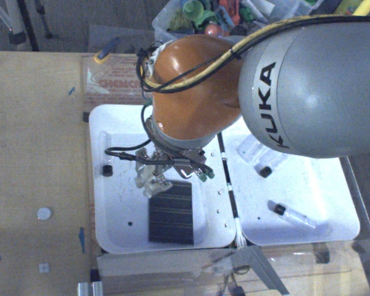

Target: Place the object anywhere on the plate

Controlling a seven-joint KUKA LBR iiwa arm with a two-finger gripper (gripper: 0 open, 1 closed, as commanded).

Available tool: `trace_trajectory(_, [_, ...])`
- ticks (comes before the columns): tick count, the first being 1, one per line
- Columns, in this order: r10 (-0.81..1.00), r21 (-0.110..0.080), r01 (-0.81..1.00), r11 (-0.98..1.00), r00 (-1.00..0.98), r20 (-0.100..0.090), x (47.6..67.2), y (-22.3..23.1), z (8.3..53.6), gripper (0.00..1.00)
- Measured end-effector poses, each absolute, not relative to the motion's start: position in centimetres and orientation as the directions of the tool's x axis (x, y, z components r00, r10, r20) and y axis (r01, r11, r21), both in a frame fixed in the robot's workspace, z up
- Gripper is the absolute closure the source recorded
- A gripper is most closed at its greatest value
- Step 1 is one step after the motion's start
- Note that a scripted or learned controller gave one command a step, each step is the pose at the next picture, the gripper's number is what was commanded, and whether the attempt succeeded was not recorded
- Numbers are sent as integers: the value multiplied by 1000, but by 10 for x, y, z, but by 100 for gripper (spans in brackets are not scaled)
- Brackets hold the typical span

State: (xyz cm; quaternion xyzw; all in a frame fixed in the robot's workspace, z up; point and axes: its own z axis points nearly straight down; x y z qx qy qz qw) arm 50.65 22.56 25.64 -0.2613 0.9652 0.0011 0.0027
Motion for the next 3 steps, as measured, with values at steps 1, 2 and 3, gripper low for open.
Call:
trace_trajectory(1, [-503,1,-503,864,-864,-13,508,227,267,100])
trace_trajectory(2, [-501,1,-502,865,-865,-22,509,228,278,100])
trace_trajectory(3, [-500,1,-500,866,-866,-30,511,229,289,100])
